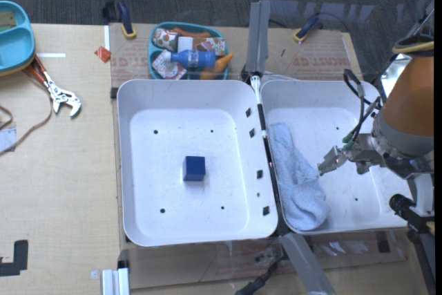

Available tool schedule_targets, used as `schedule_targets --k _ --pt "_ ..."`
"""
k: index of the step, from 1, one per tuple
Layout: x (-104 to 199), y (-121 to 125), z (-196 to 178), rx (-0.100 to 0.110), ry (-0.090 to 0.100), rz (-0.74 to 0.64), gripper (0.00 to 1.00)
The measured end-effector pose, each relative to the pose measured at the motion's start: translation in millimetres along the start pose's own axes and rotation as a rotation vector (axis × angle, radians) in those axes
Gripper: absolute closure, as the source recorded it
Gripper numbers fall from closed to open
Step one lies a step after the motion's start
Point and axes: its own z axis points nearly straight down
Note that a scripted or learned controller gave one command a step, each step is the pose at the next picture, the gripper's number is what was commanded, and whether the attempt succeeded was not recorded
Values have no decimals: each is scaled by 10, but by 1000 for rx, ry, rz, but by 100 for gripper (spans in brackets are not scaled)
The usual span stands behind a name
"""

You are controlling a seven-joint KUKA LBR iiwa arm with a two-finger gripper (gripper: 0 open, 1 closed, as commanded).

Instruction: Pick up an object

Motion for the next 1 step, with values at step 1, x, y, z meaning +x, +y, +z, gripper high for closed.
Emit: schedule_targets --k 1 --pt "167 -4 -454 -3 0 337 0"
